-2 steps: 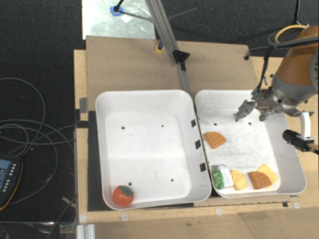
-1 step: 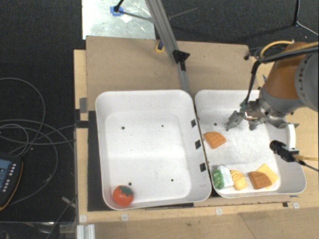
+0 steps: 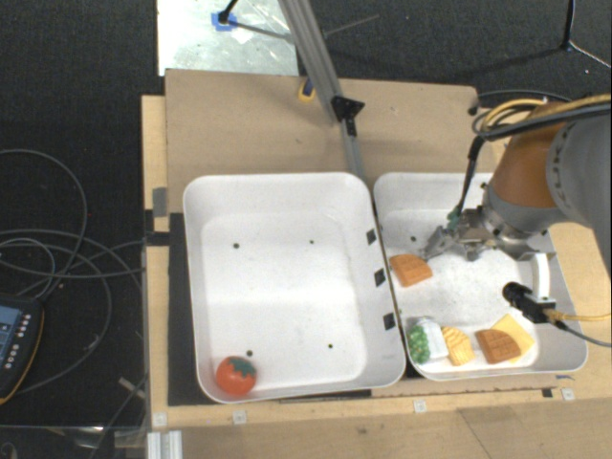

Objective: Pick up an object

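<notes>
A red tomato [image 3: 235, 375] lies in the near left corner of the left bin [image 3: 277, 191], well apart from everything else. In the right bin [image 3: 572, 352], an orange bread-like piece [image 3: 411, 271] sits just beside and below-left of the gripper [image 3: 457, 241]; whether it grips anything cannot be told. Nearer the front rim lie a green-and-white item [image 3: 423, 340], a yellow piece [image 3: 458, 344] and a brown-and-yellow wedge [image 3: 504, 339].

Red-orange tomato [image 3: 235, 375] in white L bin [image 3: 277, 191]; orange & yellow pcs, green-white item [image 3: 422, 338] in white R bin [image 3: 421, 189]
</notes>
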Motion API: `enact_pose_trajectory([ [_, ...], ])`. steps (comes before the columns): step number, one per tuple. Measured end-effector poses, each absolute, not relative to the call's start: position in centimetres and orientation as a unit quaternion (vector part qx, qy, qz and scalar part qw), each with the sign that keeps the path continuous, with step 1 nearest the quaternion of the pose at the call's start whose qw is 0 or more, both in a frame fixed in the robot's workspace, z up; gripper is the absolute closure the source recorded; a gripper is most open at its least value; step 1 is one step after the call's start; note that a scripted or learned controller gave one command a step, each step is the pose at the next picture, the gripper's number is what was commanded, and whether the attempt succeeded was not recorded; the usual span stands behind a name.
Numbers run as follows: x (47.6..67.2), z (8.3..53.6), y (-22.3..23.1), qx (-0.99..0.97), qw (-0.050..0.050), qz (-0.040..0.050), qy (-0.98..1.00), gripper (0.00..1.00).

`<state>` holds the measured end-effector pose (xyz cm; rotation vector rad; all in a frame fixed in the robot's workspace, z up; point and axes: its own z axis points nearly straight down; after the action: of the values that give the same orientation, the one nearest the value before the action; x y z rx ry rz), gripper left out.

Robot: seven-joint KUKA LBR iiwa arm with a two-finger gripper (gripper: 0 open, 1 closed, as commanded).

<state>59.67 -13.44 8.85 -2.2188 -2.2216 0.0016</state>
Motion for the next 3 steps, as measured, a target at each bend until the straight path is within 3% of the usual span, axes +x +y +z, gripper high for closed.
enact_pose_trajectory([
  [1,59.8,10.2,-13.5,-0.707,-0.001,-0.0013,-0.707,1.0],
  [3,59.4,21.5,-15.0,-0.707,-0.003,-0.0017,-0.707,1.0],
])
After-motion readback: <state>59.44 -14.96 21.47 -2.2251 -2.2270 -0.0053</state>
